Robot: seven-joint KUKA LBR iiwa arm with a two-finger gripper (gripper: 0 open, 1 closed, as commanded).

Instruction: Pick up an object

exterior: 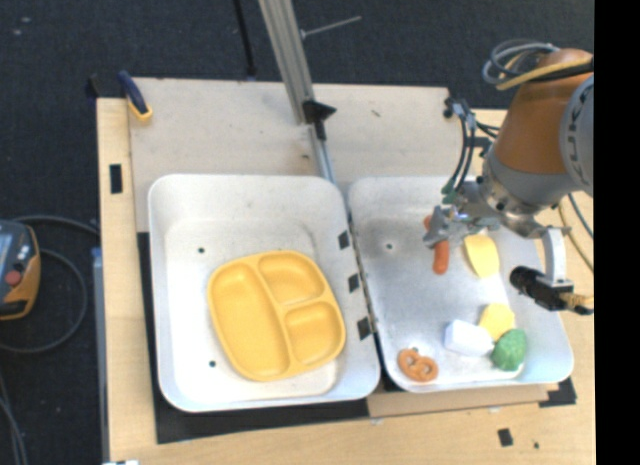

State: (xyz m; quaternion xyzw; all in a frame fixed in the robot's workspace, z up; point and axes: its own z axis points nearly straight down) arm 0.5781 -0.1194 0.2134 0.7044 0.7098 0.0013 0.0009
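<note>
- The arm reaches in from the right over the right bin; its bulk hides the bin's far right corner.
- The pincer hangs low over the bin's upper middle, dark and cluttered; whether it is apart or together I cannot tell.
- A small orange-red stick lies just below the pincer; contact between them is unclear.
- A pale yellow piece sits beside it.
- Near the front edge: a pretzel-shaped orange thing, a white block, a yellow block, a green lump, close together.
- The left bin holds a yellow divided tray.
- The bench is cut off at the bottom.
</note>
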